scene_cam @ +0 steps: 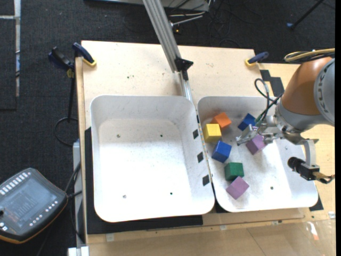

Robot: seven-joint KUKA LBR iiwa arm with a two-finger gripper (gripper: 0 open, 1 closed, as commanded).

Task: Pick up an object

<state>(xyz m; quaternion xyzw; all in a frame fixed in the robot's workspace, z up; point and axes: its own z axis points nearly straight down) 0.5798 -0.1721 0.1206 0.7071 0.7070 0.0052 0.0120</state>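
Note:
The right bin [298, 196] holds several small blocks. An orange block [222, 120] and a yellow block [212, 132] lie at its far left, with a blue block [221, 151] just in front of them. Nearer the front are a green block [233, 170] and a purple block [237, 187]. My gripper [252, 136] is low over the middle of this bin, reaching in from the right. A second blue block [246, 122] sits right behind it, and a second purple block [256, 144] lies right against its tip on the near side.
The left bin [106, 111] stands beside the right one, across a shared middle rim [201, 143]. A slanted metal pole [162, 28] rises behind the bins. Clamps sit at the bench's far corners. A pendant [26, 204] lies at lower left.

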